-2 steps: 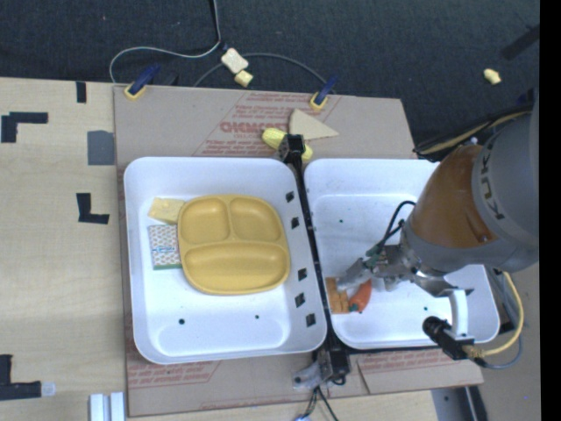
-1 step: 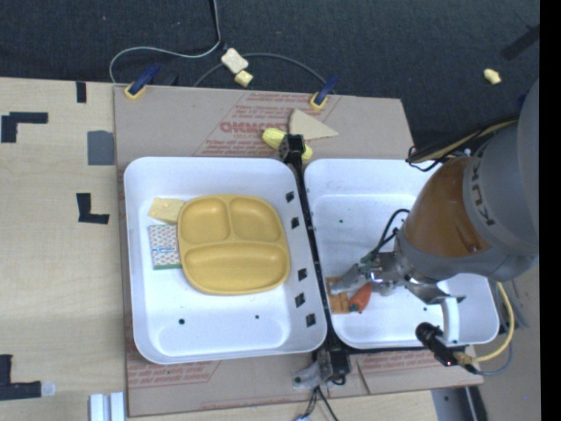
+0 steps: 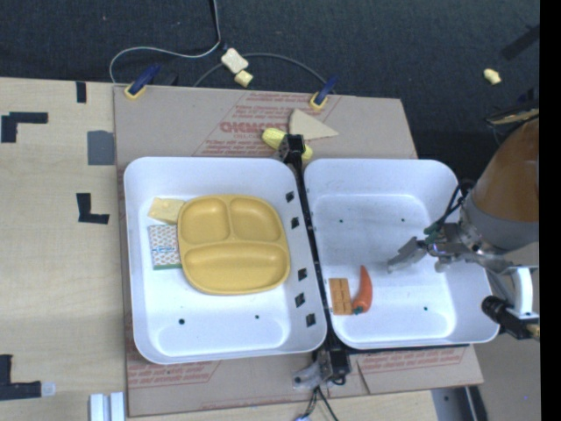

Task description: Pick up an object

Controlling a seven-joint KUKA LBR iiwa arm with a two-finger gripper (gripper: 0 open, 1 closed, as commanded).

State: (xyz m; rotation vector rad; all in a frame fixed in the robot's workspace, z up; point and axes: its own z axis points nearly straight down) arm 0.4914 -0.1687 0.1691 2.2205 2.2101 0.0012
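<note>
The end effector (image 3: 419, 253) is seen above the right bin (image 3: 386, 178), reaching in from the right side of the view, over the bin's right half. Its fingers are too small and blurred for their spacing to be judged, so it cannot be told whether they are spread or closed. Nothing is seen between them.

Two objects are located in the right bin, near its front left corner. An orange-red carrot-shaped object (image 3: 363, 291) lies on the bin floor, and an orange rectangular block (image 3: 339, 296) lies just beside it on its left. Both are apart from the end effector, below and to the left of it in the view.

The left bin (image 3: 210, 336) holds a yellow divided plate (image 3: 235, 244) with three compartments. A pale yellow piece (image 3: 164, 209) and a small patterned card (image 3: 163, 246) lie at the plate's left edge.

Both bins rest on a sheet of brown cardboard (image 3: 254, 121) on the tabletop (image 3: 53, 279). The cardboard is fixed at its rear edge by two blue and yellow clamps (image 3: 140, 83).
</note>
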